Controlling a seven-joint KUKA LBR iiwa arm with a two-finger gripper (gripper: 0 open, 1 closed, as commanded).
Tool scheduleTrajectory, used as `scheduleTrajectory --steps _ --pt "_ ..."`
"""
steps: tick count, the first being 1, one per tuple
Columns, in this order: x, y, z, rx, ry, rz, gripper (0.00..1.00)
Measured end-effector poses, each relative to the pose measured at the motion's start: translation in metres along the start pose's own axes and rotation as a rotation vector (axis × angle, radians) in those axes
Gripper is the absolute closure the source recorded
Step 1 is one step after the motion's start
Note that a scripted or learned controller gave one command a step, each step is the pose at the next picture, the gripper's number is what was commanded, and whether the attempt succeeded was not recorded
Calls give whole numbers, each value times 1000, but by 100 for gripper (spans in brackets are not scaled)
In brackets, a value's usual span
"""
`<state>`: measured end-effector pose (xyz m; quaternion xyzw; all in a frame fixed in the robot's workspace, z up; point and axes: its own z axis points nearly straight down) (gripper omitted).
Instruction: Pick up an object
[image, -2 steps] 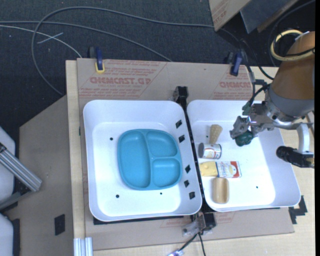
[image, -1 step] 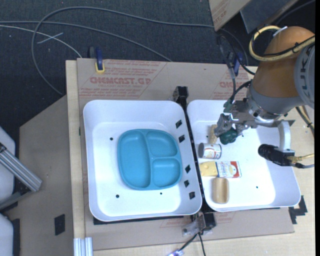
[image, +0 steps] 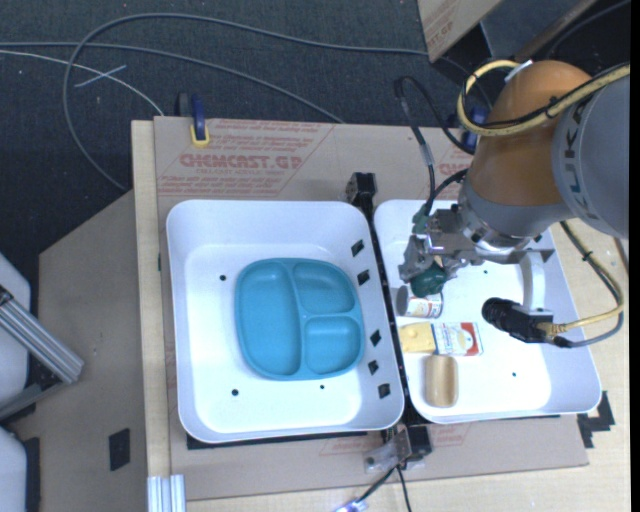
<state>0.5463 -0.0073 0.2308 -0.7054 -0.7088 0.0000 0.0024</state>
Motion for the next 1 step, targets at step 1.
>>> scheduleTrajectory --steps 1 --pt "62 2 0 -3 0 -3 100"
